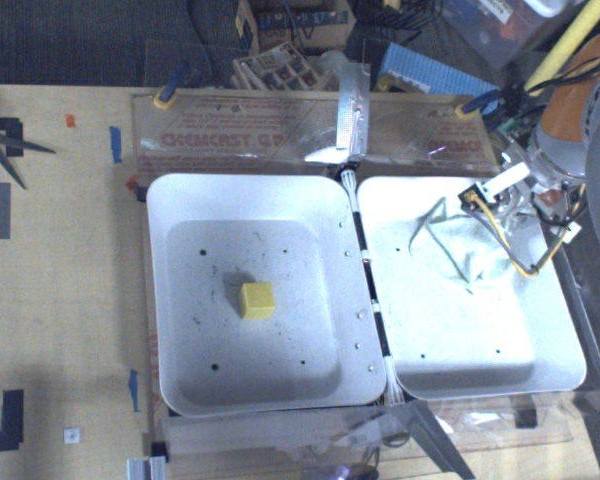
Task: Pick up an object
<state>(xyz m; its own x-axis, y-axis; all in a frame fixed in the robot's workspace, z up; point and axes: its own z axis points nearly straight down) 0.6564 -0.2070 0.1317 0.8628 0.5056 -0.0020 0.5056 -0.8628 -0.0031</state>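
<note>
Over the right bin (550,363), the claw (450,233) hangs spread apart; a yellow block (258,300) sits left.

A pale wooden bench (60,298) carries two shallow white bins, the left bin (165,218) and the right bin (550,358), touching edge to edge. At 12 o'clock behind them lies what looks like a clear plastic sheet (230,133).

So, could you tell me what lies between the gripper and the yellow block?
In the camera view, the gripper hangs over the right bin; the yellow block sits in the left bin. Between them: bare bin floor and the two bins' adjoining rims.
</note>
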